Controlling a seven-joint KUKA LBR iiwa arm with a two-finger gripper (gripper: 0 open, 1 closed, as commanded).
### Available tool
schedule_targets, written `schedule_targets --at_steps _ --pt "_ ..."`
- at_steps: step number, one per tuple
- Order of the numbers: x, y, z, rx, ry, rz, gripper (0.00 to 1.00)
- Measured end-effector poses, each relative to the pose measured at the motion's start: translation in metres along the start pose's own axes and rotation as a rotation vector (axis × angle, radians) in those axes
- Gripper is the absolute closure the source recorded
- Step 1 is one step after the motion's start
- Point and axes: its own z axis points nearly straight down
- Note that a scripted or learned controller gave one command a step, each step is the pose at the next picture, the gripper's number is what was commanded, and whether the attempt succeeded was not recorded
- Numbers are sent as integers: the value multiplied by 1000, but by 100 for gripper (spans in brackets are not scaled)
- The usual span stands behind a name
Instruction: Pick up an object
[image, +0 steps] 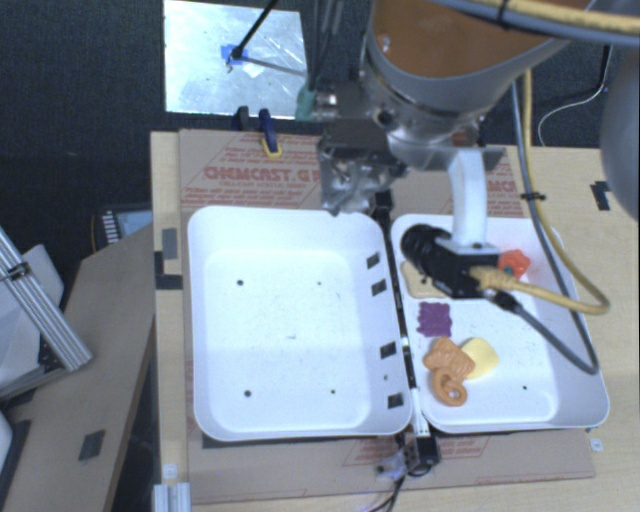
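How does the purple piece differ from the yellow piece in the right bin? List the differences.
Colour: the purple piece is dark violet, the yellow piece pale yellow. Shape: the purple piece looks flat and squarish, the yellow piece rounded and thicker. Contact: the purple piece lies apart from other items, while the yellow piece touches the orange pretzel-shaped piece. Both lie in the right bin, near its front.

arm (470, 50) cut off at top, hand (352, 188) blurred
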Motion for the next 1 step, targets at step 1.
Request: schedule_targets --at_steps 1 --pt "-4 1 0 0 -2 7 0"
